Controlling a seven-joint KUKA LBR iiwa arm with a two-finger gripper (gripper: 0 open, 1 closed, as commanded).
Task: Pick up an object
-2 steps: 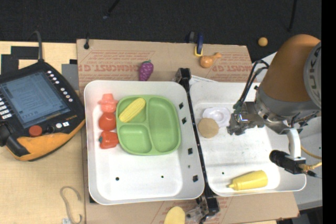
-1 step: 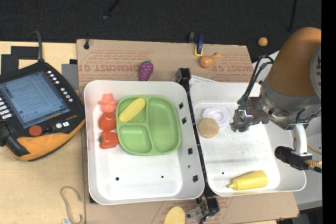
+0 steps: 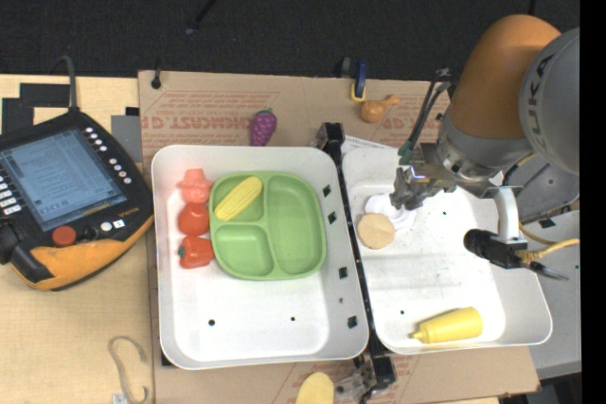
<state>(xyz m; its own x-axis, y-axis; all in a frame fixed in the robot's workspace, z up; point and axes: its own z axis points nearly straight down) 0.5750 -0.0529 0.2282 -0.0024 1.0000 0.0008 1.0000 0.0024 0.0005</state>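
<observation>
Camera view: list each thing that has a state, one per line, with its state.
Green divided plastic plate: flat in the left bin, the corn in its upper-left compartment.
Yellow toy corn cob: lying tilted on the plate.
Round tan disc: flat in the right bin, beside the hand.
Yellow squeeze bottle: lying on its side.
Hand: low over the right bin, holding nothing visible.

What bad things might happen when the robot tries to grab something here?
1. The gripper is low over a small white thing in the right bin, right beside the round tan piece. It might bump the tan piece away or grab the wrong one.
2. That spot is close to the divider between the bins, so the arm may scrape it.
3. The yellow bottle lies on its side near the bin's edge and could roll if nudged.
</observation>
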